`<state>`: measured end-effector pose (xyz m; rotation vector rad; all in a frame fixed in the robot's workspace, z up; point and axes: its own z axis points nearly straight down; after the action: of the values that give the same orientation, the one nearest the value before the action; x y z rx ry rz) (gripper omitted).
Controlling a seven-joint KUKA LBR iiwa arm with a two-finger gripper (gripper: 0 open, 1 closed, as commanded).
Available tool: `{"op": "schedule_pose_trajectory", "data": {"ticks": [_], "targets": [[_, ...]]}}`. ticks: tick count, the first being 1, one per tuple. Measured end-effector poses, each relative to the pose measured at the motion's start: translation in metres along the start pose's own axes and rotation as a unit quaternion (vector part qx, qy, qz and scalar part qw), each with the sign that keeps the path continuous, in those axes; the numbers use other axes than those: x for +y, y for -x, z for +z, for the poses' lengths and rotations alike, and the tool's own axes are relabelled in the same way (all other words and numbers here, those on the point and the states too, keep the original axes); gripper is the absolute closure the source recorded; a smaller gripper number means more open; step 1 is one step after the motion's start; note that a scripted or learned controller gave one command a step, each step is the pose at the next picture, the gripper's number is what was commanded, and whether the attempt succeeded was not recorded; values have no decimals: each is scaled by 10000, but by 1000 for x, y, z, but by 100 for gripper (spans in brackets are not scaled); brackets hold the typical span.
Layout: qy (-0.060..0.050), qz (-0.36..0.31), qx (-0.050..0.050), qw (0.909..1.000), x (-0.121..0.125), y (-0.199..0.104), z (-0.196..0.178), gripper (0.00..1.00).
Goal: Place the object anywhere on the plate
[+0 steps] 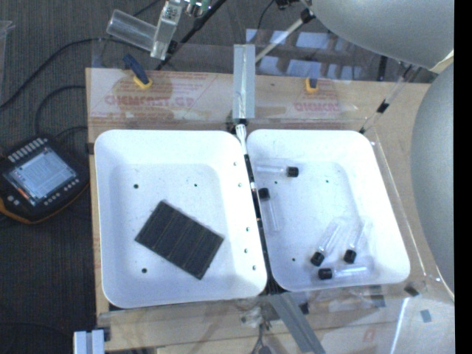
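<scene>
The grey robot arm [383,13] looms over the worktop's far right. Left of it, the left white bin [110,198] holds a dark ribbed rectangular plate [179,240]. Five clear black-capped tubes [328,242] lie scattered in the right white bin [317,142], nearer the arm and apart from the plate.

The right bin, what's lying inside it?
The right bin holds five clear tubes with black caps, three clustered near its front. Nothing visibly covers them, though the clear bodies are hard to trace.

Both bins [110,161] are white. The plate [179,239] is dark grey with faint ribbed lines. The clear tubes [332,239] carry black caps. The arm [383,9] is grey.
</scene>
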<state>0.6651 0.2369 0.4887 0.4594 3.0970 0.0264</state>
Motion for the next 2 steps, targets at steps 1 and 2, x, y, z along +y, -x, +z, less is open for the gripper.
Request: {"op": "schedule_pose_trajectory", "data": {"ticks": [1, 2], "targets": [[10, 0, -9, 10000, 1, 1, -9, 100], [19, 1, -19, 10000, 2, 1, -18, 100]]}}
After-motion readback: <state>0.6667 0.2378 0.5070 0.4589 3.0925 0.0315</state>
